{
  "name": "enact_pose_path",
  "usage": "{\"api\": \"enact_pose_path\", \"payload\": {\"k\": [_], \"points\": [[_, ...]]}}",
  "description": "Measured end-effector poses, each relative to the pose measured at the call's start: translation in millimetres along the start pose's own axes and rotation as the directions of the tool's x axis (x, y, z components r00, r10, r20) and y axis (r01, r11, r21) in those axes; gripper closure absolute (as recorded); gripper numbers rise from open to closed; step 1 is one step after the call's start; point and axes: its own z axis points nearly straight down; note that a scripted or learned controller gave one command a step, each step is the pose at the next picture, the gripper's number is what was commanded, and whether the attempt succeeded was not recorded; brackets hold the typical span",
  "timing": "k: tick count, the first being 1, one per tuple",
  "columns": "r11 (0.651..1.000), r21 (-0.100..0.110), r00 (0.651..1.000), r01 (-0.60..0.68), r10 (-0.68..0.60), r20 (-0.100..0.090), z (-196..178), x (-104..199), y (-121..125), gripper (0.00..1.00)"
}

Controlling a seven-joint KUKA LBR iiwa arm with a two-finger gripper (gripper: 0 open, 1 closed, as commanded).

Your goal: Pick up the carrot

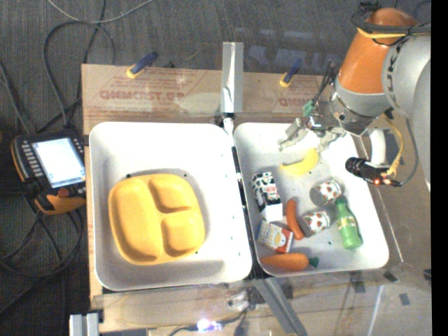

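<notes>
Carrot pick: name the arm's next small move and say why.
Probably carry the gripper toward the near edge of the right bin. It hangs at the far end above the banana, while the carrot lies by the near wall, beside the small carton.

tray (157, 219) in left bin (105, 145) | carrot (285, 261) in right bin (374, 254), front edge

Both white bins (168, 135) looked like smooth, slightly glossy plastic, and the yellow divided tray (157, 215) had the same moulded sheen. The carrot (285, 261) appeared matt orange plastic. The bench top (154, 93) looked like rough, dull brown cardboard.
</notes>
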Motion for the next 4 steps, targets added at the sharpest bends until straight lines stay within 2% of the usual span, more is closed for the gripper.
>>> {"api": "enact_pose_path", "payload": {"k": [1, 2, 3, 4], "points": [[0.990, 0.000, 0.990, 0.139, -0.139, 0.002, -23, 22, -51, 0.00], [0.995, 0.001, 0.995, 0.095, -0.095, -0.001, -28, 12, -132, 0.00], [1.000, 0.002, 1.000, 0.031, -0.031, 0.000, 21, 35, -108, 0.00], [0.968, 0.000, 0.968, -0.252, 0.252, 0.004, -64, 62, -79, 0.00]]}}
